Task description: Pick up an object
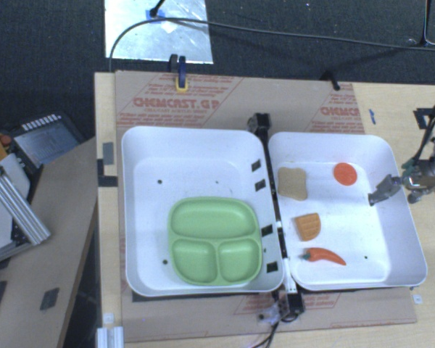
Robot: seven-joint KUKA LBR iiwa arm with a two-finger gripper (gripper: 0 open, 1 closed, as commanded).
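The chili pepper point(323, 256) lies lengthwise left-right, tip pointing right. The gripper point(383, 191) is partly cut off; I cannot tell its grasp state

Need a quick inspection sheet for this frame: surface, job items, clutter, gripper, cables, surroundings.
Surface: bench under printed cardboard, bearing left bin and right bin side by side.
Job's things: in right bin, tan slice, orange round piece, orange wedge, red-orange pepper, all apart.
Clutter: green divided tray in left bin.
Gripper: gripper at right bin's right rim, nothing seen between its fingers.
Cables: black cable across the floor behind the bench; wires at bench front.
Surroundings: metal sheet, dark carpet, side table at left.
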